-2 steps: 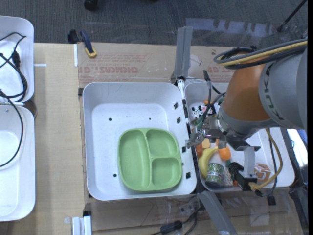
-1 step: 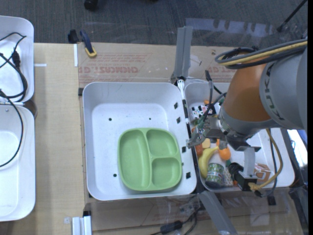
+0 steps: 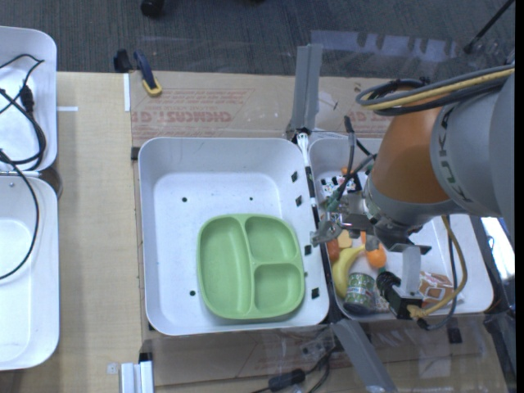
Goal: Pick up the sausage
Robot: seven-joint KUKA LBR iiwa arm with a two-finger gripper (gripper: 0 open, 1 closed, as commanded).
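At the far left edge, smooth white rounded surfaces (image 3: pixel 24 219) carry looping black cables (image 3: pixel 20 129). The bench (image 3: pixel 90 219) is pale wood grain, and a flattened brown cardboard sheet (image 3: pixel 213 105) with red printing lies under the bins; a blue-and-yellow tool (image 3: pixel 147 76) rests at its upper left corner. Dark ribbed carpet (image 3: pixel 246 15) runs across the top of the frame.

The left bin (image 3: pixel 164 187), glossy white plastic with rounded corners, holds a matte light-green plate (image 3: pixel 250 266) divided into three compartments, low in the bin.

The right bin (image 3: pixel 475 293) holds a cluster at its lower left: a curved yellow banana (image 3: pixel 345 267), a small orange fruit (image 3: pixel 376 257) and a printed can (image 3: pixel 359 289). I cannot pick out the sausage among these with certainty.

The arm (image 3: pixel 458 154), grey metal with an orange band, hangs over the right bin. The gripper (image 3: pixel 344 223) sits low above the cluster; whether its grip is spread or closed, or has anything in it, cannot be told.
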